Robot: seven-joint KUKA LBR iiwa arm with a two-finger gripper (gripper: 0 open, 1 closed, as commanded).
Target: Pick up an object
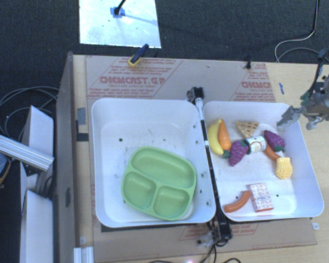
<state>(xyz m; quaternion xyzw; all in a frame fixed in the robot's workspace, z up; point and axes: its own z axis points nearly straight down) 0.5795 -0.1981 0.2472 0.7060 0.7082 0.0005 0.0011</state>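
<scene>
The gripper [299,121] hangs over the far right corner of the right bin [313,186], its two grey fingers spread apart with only bin rim and bench showing between them, so it grips nothing. The arm behind it is cut off by the picture's edge and blurred, so its wrist parts are hard to make out. Closest to the jaws, just to their left and a little nearer the camera, lies a knobbly purple toy [274,140], and below it a yellow corn cob [284,168] with a pebbled surface and a short orange piece touching its top. Further left of the jaws sit a small white cylinder with a dark band [256,144], a tan wedge with a gridded face [247,128], a bunch of purple grapes [237,153], and a smooth orange carrot [225,138] pressed against a glossy yellow banana [213,139] by the bin's left wall. Well below the jaws, by the near wall, a small red-and-white printed box [260,197] lies beside a curved orange sausage [237,203]; its print is too small to read. Beyond the divider, far left of the jaws, the left bin [100,147] holds a pale green plastic tray [160,183] with three compartments and rounded corners.
</scene>
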